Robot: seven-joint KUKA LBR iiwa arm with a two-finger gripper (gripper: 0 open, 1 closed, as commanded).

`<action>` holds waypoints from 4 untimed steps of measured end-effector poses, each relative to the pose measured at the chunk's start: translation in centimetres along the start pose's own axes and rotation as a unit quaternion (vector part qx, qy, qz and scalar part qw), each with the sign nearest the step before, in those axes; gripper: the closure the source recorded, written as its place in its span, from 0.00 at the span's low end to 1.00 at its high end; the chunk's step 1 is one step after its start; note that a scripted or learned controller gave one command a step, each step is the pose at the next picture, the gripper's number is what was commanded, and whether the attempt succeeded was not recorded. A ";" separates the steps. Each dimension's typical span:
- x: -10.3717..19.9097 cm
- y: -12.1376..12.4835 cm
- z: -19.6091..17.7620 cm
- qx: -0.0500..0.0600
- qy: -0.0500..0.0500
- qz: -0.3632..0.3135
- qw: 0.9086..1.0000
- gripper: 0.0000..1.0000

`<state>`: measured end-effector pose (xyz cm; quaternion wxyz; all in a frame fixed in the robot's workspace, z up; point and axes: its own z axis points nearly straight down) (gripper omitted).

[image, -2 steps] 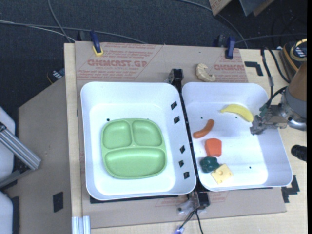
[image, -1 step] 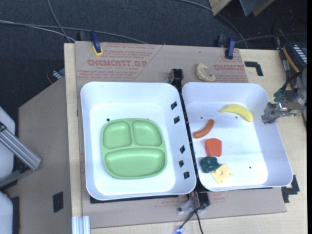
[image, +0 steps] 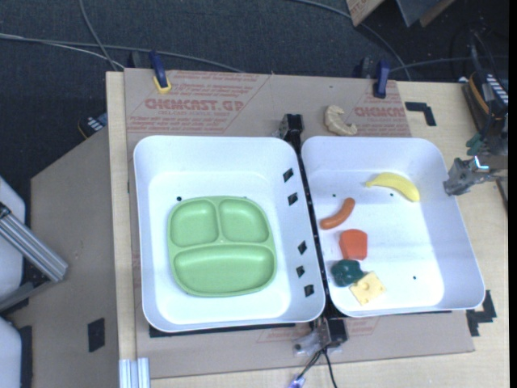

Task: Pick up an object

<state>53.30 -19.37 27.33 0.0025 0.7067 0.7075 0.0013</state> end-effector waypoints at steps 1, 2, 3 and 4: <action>5.2 0.4 -0.4 0.002 0.002 -0.003 1.000 1.00; 9.8 -0.2 0.2 0.004 0.002 -0.002 1.000 1.00; 15.6 -0.3 0.2 0.004 0.002 -0.003 1.000 1.00; 19.9 0.3 0.9 0.004 0.002 -0.002 1.000 1.00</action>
